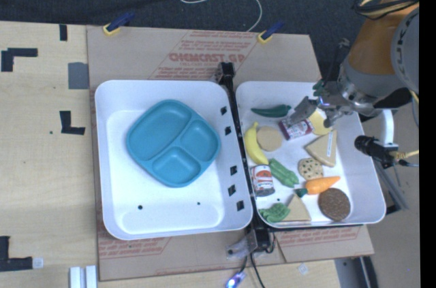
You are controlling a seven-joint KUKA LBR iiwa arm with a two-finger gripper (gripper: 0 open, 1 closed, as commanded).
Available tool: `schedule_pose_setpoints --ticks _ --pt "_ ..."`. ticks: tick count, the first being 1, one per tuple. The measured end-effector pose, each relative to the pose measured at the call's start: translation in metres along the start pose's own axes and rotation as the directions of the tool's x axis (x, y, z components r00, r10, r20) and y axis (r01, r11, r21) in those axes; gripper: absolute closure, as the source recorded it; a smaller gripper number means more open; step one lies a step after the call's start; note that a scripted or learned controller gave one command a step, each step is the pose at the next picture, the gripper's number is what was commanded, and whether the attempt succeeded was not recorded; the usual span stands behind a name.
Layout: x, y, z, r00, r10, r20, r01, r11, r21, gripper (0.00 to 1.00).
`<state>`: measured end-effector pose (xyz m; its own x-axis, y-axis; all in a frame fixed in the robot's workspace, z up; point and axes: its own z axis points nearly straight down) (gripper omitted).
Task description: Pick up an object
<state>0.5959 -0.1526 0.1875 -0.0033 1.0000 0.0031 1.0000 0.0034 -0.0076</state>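
You are at the start of the pick or just into it — every toy food that you can see lies on the floor of the right bin [361,212], and nothing has reached the left bin [109,164], where the blue divided plate [173,141] sits alone. The gripper [315,109] hangs over the upper part of the right bin with its two fingers spread apart. Between and just below them lies a small purple-and-white packet [297,128], with a yellow piece [319,122] just beside it to the right. The packet looks tilted and may already be touching the fingers, but the view is too coarse there to be sure — I would not count it as gripped. The green pepper [271,110], banana [254,144] and round cookie [334,203] lie apart from the tool. Closing and lifting are left to do.
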Motion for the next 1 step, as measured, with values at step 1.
schedule_pose_setpoints --ticks 1 --pt "-0.0023 0.0028 -0.0114 1.000 0.000 0.002 0.000 1.000 -0.006 1.00"
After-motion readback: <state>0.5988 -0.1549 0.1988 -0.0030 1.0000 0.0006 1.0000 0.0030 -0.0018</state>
